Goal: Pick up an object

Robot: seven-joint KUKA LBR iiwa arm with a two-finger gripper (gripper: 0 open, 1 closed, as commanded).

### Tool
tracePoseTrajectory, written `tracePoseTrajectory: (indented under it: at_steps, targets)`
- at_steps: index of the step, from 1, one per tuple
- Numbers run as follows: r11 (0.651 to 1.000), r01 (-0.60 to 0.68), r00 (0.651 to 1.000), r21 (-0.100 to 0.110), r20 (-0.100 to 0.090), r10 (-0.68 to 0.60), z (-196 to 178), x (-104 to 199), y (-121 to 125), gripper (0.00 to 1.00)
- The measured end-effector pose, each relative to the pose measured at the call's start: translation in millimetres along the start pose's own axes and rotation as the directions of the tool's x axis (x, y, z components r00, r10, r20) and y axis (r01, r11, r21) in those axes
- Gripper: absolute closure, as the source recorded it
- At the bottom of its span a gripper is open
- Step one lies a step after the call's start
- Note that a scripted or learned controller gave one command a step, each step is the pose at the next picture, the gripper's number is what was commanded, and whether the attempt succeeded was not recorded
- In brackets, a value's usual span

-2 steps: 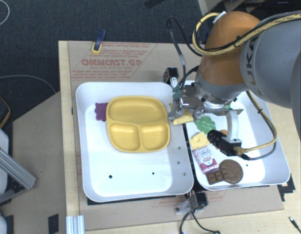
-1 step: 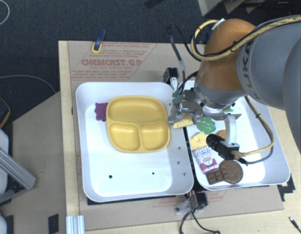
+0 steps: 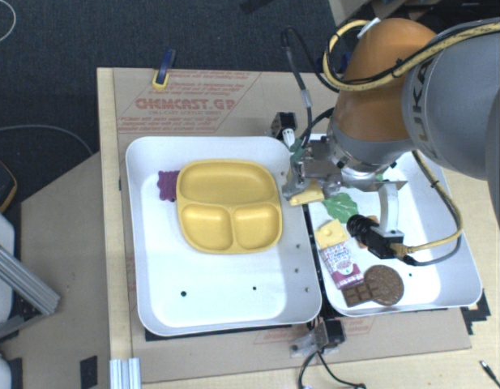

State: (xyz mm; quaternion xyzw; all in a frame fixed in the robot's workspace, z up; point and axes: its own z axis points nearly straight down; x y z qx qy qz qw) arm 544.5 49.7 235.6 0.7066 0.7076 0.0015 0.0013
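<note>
Bench (image 3: 120,298) under two white bins side by side. Left bin (image 3: 152,241) with yellow divided tray (image 3: 229,203) in its upper half, purple thing (image 3: 166,184) touching tray at 9 o'clock. Right bin (image 3: 452,258) crowded along its left side: green leaf-like piece (image 3: 341,207), yellow wedge (image 3: 331,232) below it at 6 o'clock, pink-and-white packet (image 3: 339,264) lower again, brown round piece (image 3: 384,284) and dark chocolate bar (image 3: 354,295) at the bottom. Arm (image 3: 412,87) in from 3 o'clock, orange band above wrist. Jaws (image 3: 309,186) low over the wall between bins, at 3 o'clock of tray; small yellow piece (image 3: 308,196) right at the tips, grip on it impossible to tell, open or closed likewise unclear.
</note>
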Motion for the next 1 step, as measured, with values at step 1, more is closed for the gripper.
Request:
tracePoseTrajectory:
  at_steps: [1]
  targets:
    - [1.0, -0.002, 1.0, 0.008, 0.0, 0.002, 20.5, -1.3, -7.5, 1.0]
